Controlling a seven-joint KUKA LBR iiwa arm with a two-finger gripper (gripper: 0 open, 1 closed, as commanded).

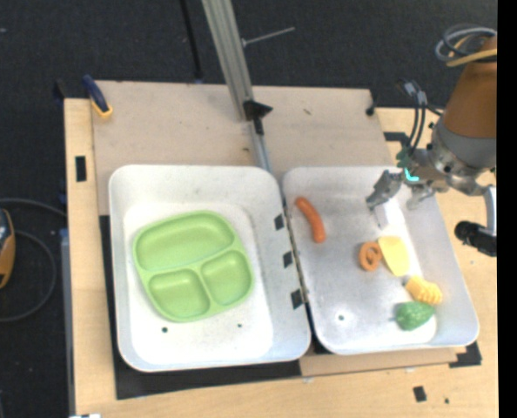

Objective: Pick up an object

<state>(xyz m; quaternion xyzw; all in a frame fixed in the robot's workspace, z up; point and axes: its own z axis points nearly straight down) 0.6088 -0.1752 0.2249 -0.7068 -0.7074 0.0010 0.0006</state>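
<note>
Your arm (pixel 467 103) comes in from the right edge of the camera view, its orange band above the grey wrist, and it bends down over the far right corner of the right bin (pixel 345 329). The gripper (pixel 399 193) hangs above that bin's upper right part, with one finger (pixel 383 188) to the left and the other toward the right. You see a clear gap between them and nothing in it, so the jaws stand released and hold no object.

Look just below the gripper and you find the things you could pick. A yellow block (pixel 395 255) lies nearest, with a small orange ring (pixel 370 256) touching its left side. Farther toward the near edge sits a yellow ridged piece (pixel 423 291), and just beside it a green leafy piece (pixel 412 315) close to the bin's near right corner. An orange sausage (pixel 311 219) lies apart from these, toward the left wall of the same bin. All five rest on the bin floor, and none touches the gripper.

The left bin (pixel 128 190) holds a green divided tray (pixel 193 265), well away from the arm. A metal post (pixel 228 46) rises from the bench (pixel 163 124) behind the two bins, to the left of the gripper.
</note>
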